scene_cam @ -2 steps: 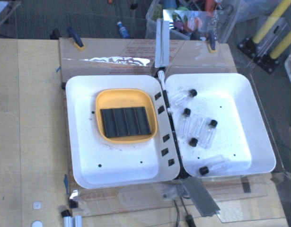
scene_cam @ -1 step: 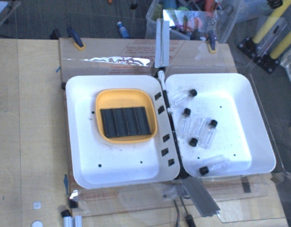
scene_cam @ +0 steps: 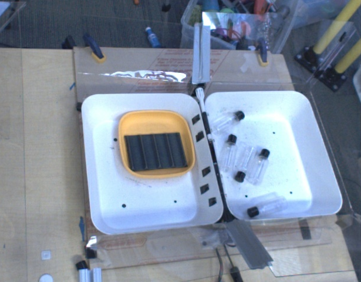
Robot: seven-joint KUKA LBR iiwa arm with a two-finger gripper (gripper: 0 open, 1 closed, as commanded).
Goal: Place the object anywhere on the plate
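Camera view: nothing is being carried yet; clear plastic black-capped vials (scene_cam: 246, 160) are lying mid right white bin (scene_cam: 297, 107), yellow plate (scene_cam: 128, 122) unreached; gripper state cannot be told.

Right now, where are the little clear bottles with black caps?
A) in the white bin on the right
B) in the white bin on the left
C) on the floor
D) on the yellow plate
A: the clear bottles lie scattered in the right bin, while the yellow plate in the left bin holds a dark ridged block instead.
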